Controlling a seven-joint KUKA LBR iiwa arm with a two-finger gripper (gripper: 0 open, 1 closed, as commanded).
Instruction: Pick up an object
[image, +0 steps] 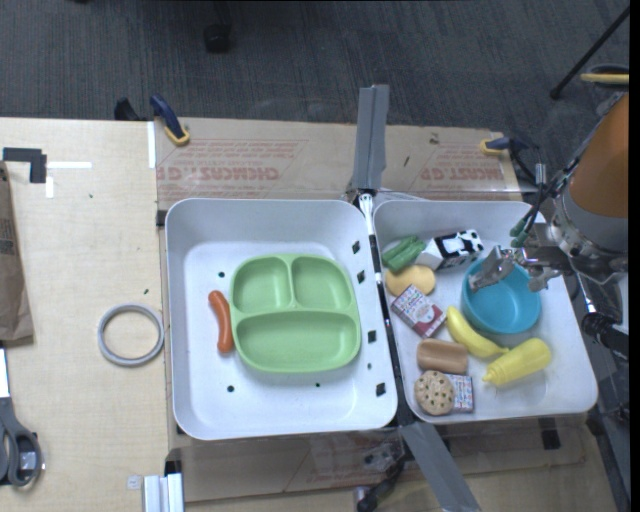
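Note:
My gripper hangs over the far rim of a blue bowl in the right bin, with the arm reaching in from the right. Around the bowl lie a banana, a yellow squeeze bottle, a brown bun, a cookie, a red and white box, a yellow lump, a green vegetable and a black and white cow toy. Nothing shows in the gripper's grasp.
The left bin holds a green divided plate and an orange sausage. On the bench to the left lie a grey tape ring and scissors. A metal bar stands behind the bins' shared wall.

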